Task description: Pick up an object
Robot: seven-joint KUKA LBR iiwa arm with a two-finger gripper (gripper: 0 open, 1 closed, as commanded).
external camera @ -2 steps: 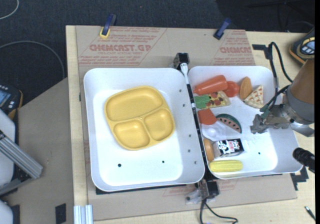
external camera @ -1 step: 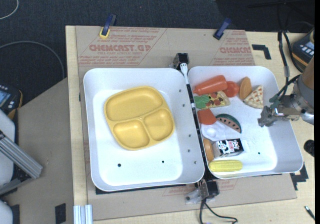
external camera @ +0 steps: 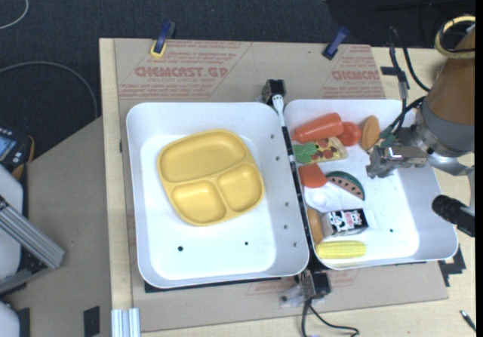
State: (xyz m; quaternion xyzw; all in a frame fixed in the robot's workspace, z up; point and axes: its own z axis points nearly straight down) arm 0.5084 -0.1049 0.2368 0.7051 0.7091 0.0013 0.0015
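My gripper (external camera: 386, 162) hangs over the right bin (external camera: 407, 230), near its right half, beside the toy food. The pile in that bin holds a red pepper (external camera: 321, 127), a tan bread piece (external camera: 370, 132), a pizza slice (external camera: 326, 150), a watermelon slice (external camera: 346, 183), a black-and-white carton (external camera: 346, 220) and a yellow corn cob (external camera: 340, 250). Nothing shows between the gripper's fingers. The gripper sits just right of the watermelon slice and below the bread piece.
The left bin (external camera: 151, 252) holds a yellow divided plate (external camera: 210, 176). A black divider (external camera: 290, 170) runs between the bins. Clamps (external camera: 161, 39) sit on the cardboard backing. The arm's orange band (external camera: 459, 87) and cables stand at the right edge.
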